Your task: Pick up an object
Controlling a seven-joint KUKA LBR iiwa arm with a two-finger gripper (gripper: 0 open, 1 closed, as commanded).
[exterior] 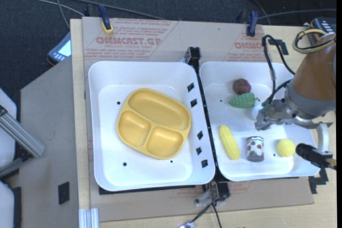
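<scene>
Far left of the jaws, in the left bin [101, 115], sits a yellow tray [154, 123] w/ three dips in it. Nothing else is in that bin.

Next, the right bin [224, 75], where the jaws work. The corn [230, 142] lies below and left of the jaws, a bit apart from them. The leaf [242, 100], a green bumpy thing, is just up and left of the jaws, close by. Above the leaf, touching it or nearly so, is the ball [241, 85], dark red & round. The can [255, 148] stands right under the jaws, near but not touching. The lemon [286, 147] is below and right of the jaws, beside the can.

The jaws [263, 120] hang low over the bin floor, between the leaf & the can. The arm [316, 80] comes in from the right and hides part of them. Can't tell how wide they are, the view is too small and blurry there. I see no thing between them.

So the job looks not done yet. All five things in the right bin lie on the floor of it. I think the jaws are going down for a grab, maybe at the leaf or the can, but it's a guess. Left to do: close on one thing and lift it up.
</scene>
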